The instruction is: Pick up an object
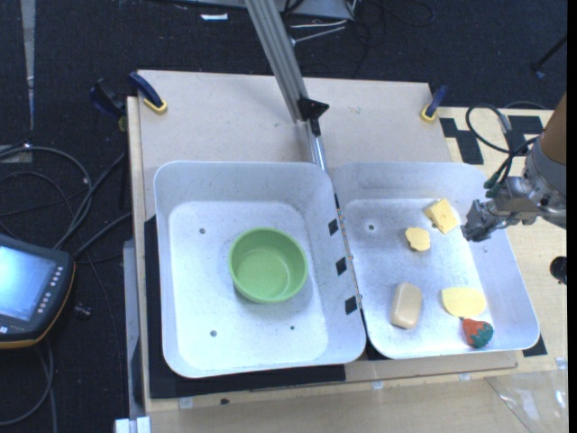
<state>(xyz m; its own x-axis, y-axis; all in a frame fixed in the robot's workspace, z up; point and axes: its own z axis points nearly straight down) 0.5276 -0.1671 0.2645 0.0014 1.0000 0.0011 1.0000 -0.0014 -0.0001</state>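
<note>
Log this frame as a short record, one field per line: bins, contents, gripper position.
left bin: holds a green bowl, upright
right bin: holds five small things
yellow block: far end of the right bin, nearest the gripper
small yellow piece: just left of the block
tan bar: near end, left part
flat yellow piece: right of the bar
red and teal item: near right corner
gripper: low over the right bin's right side, beside the yellow block

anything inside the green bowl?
The green bowl in the left bin looks empty: its bare green floor shows. The near wall hides a sliver of the inside. The bin floor beneath it is covered.
</note>
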